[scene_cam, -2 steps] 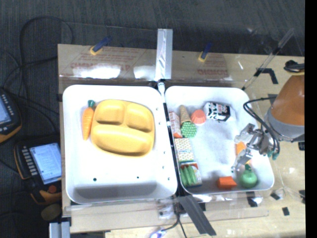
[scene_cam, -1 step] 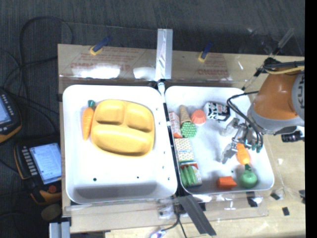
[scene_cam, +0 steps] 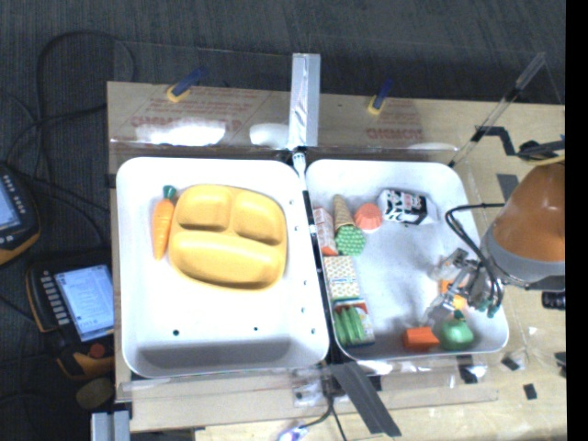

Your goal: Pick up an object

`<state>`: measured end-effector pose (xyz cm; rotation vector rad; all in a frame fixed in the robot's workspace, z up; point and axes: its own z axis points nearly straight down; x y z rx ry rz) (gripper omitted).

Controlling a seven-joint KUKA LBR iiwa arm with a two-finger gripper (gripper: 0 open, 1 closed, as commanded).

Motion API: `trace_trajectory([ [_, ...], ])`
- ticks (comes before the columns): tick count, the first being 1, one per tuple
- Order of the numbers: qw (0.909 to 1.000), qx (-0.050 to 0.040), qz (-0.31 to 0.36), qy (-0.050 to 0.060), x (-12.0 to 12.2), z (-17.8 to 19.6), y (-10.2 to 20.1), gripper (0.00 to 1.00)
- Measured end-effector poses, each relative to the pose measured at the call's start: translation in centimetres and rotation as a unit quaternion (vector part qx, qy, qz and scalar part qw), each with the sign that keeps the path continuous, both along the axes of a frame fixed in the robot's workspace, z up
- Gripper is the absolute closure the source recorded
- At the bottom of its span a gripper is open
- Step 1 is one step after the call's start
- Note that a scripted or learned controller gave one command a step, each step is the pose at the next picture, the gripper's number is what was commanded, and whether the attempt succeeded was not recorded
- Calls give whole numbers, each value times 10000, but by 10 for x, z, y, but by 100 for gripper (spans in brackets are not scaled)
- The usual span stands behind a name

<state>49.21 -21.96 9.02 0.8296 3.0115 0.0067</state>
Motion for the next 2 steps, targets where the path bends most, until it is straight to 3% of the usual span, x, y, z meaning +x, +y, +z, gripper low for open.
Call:
trace_trajectory([
  [1, 9997, -52, 229, 2, -2, 0, 15, 0],
  [2, 9980, -13, 626, 26, -2, 0, -1, 0],
])
